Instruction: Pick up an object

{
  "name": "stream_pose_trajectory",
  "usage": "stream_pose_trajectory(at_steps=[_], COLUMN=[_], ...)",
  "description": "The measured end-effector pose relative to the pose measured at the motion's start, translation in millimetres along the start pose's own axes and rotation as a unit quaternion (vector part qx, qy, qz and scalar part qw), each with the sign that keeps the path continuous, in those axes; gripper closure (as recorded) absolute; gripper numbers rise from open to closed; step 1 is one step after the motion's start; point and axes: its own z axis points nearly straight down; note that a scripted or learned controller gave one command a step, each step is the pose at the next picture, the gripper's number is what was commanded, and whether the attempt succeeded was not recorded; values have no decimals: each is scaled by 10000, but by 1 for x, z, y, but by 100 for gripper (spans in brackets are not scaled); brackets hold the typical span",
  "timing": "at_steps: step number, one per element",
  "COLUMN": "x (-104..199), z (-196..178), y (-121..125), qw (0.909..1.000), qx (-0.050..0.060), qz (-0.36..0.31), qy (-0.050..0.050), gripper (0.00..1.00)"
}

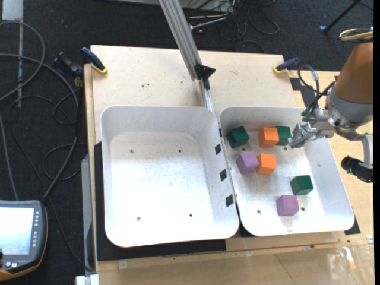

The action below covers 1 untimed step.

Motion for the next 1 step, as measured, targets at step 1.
stream_pose_trajectory(at_steps=[1], x=[0], z=[-33], y=[2], qw=[10000], qx=[0], qz=[-2], qy=[-1], gripper=[100])
